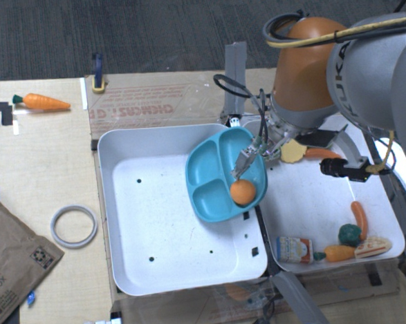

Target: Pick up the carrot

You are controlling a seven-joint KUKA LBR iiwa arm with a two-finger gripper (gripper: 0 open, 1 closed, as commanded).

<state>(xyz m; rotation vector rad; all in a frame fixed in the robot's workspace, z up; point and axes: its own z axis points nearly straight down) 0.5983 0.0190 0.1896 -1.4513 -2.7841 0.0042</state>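
Note:
A small orange carrot [338,253] with a green stub lies at the front of the right bin [317,205], between a small carton and a wedge of toy food. A second, larger carrot [41,102] lies outside the bins, on the bench at the far left. My gripper [247,161] hangs over the upper right part of a blue divided plate [210,171] that straddles the wall between the two bins. It is well away from both carrots. An orange ball [242,192] sits in the plate just below the gripper.
The right bin also holds a green broccoli [349,234], an orange sausage [360,217], a carton [295,248], a pale wedge [373,248] and a yellow slice [293,151]. The left bin [152,224] holds part of the plate. A grey ring [74,225] and a cardboard box [12,264] lie on the bench.

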